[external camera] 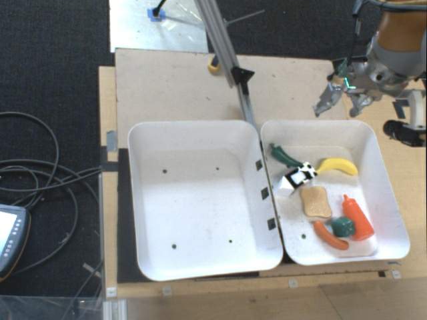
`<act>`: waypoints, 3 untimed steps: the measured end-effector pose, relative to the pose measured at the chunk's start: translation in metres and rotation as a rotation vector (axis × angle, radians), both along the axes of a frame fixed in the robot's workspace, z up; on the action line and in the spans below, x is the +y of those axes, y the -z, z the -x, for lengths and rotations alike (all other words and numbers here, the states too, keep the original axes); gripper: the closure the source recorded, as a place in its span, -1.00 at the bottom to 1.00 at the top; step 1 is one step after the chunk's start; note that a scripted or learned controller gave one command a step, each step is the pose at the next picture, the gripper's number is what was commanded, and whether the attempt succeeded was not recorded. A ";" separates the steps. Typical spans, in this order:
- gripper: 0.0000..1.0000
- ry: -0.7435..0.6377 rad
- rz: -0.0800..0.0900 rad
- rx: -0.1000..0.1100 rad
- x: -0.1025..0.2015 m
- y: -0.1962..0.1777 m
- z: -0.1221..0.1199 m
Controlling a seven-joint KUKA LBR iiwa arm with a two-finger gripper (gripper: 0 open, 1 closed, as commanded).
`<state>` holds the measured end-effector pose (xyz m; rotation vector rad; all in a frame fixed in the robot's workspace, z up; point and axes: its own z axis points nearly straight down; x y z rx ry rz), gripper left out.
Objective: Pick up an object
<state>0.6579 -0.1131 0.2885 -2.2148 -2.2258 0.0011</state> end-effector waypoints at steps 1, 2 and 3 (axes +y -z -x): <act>-1.00 -0.001 0.001 -0.003 0.000 -0.002 -0.001; -1.00 0.000 0.000 0.002 0.007 0.058 0.003; -1.00 -0.001 0.000 0.002 0.016 0.114 0.002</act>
